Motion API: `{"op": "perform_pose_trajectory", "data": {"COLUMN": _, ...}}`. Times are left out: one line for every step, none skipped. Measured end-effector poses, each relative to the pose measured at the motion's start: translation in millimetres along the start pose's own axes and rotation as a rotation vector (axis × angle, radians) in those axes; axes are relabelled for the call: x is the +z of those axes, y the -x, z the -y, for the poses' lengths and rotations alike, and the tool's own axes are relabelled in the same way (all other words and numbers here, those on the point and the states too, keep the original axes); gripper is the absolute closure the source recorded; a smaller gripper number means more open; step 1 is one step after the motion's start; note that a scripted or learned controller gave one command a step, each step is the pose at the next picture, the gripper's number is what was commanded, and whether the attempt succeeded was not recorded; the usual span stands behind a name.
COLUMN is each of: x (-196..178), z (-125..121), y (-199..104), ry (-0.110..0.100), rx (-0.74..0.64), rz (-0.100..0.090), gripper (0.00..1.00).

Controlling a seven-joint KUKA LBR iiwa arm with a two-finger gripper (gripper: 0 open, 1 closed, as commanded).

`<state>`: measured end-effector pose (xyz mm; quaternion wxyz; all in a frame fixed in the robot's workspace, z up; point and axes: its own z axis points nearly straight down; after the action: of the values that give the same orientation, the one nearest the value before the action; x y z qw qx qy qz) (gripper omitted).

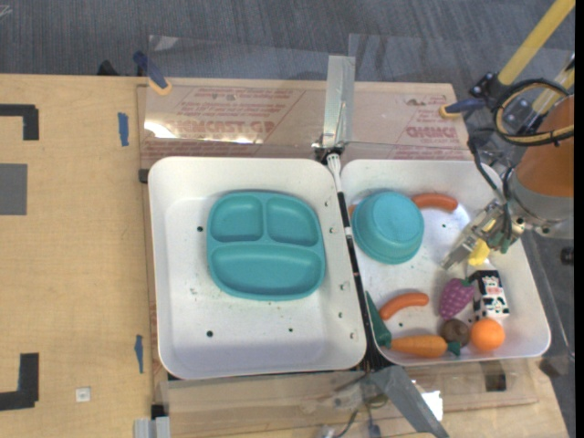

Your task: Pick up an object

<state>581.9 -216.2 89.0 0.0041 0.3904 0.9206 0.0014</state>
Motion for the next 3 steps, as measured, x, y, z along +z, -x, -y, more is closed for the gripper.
{"op": "perform_pose_trajectory", "data": {"x": 1, "z": -69, "y": 11, "ry": -0.014, "rx": 0.224, "rz": 0.003, "gripper": 0.0}}
{"op": "perform_pose_trajectory", "data": {"x": -13, "z": -75, "y": 11, "ry": -0.002, "rx": 0.22, "rz": 0.009, "gripper": 1.0}}
{"op": "perform_pose_trajectory", "data": {"x": -14, "z": -68, "y": 16, "ry": -0.007, "rx": 0.228, "rz": 0.018, "gripper": 0.0}}
